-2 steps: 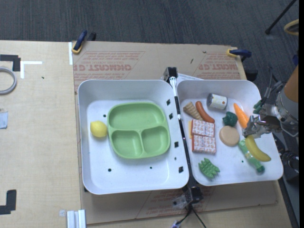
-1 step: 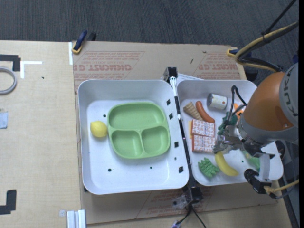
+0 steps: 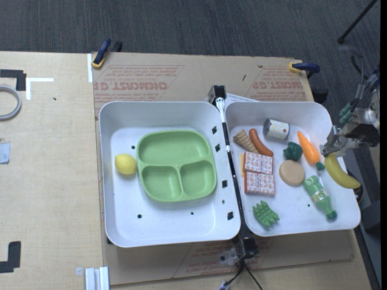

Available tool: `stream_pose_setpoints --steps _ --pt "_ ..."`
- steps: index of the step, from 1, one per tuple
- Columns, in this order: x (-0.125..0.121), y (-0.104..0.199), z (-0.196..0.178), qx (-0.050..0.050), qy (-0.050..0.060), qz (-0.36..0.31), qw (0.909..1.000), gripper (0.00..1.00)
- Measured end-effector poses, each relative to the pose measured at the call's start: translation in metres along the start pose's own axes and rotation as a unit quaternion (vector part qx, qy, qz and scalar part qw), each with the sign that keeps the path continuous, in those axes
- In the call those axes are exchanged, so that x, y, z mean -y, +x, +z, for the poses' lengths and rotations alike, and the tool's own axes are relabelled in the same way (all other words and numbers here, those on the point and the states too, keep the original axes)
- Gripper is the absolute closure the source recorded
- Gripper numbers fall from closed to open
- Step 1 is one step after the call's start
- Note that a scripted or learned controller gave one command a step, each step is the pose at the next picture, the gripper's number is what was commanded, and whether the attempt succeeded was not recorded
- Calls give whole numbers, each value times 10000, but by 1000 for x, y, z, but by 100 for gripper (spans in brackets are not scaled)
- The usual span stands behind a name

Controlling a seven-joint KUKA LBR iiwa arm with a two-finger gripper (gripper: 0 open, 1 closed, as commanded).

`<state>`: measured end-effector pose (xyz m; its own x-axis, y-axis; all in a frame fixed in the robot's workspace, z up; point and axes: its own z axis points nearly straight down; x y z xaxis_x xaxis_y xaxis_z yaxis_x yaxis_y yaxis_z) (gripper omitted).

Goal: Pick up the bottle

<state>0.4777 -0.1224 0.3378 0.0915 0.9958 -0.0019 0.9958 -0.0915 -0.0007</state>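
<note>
Green and translucent, the bottle point(image 3: 319, 196) lies flat in the right bin point(image 3: 284, 219), near its right wall toward the near corner. The tool point(image 3: 336, 145) hovers at that bin's right rim, above the bottle and close to the banana point(image 3: 341, 173); whether it is spread or pressed together I cannot tell, since it is small and blurred against the arm.

The crowding is the likely trouble. The banana lies just beside the bottle's upper end, the carrot point(image 3: 308, 148) is near above it, and the tan disc point(image 3: 292, 173) sits just to its left. A descent slightly off could close on the banana instead, or knock it into the bottle. The wall on the right leaves little room for one side of the tool, and a round, smooth body may roll or slip out when squeezed.

The bottle's long axis runs diagonally, from upper left to lower right in the view. One end points toward the near right corner; which end carries the cap is too small to tell.
</note>
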Motion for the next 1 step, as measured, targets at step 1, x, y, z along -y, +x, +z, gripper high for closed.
stream_pose_setpoints --steps 1 --pt "-8 -91 98 -5 -3 -491 9988 100"
